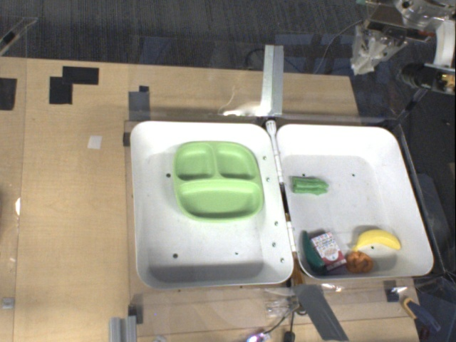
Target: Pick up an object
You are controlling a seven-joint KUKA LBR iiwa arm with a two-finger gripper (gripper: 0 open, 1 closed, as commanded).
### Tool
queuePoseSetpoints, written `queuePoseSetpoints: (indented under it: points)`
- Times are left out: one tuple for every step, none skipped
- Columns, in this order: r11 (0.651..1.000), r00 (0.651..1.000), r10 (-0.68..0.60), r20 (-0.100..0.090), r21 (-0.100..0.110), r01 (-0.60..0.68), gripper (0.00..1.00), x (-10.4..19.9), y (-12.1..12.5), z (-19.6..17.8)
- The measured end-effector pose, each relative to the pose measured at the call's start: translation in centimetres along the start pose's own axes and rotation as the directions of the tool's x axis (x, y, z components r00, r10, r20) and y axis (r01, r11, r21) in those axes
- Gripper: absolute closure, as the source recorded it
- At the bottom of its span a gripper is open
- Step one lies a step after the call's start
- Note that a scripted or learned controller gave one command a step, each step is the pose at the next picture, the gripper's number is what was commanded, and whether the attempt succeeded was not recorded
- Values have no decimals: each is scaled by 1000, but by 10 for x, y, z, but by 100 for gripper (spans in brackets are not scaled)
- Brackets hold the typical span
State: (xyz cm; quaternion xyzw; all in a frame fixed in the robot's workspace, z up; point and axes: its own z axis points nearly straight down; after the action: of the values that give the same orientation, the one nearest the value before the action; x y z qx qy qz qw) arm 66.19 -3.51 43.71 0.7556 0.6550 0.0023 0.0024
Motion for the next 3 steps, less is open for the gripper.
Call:
queuePoseSetpoints:
  points:
    - [1000,1000,-24,0,3,24,100,10,-32,99]
    - [1000,1000,-20,0,-1,20,100,-33,12,54]
    - [998,998,-71,0,3,71,100,-30,-44,158]
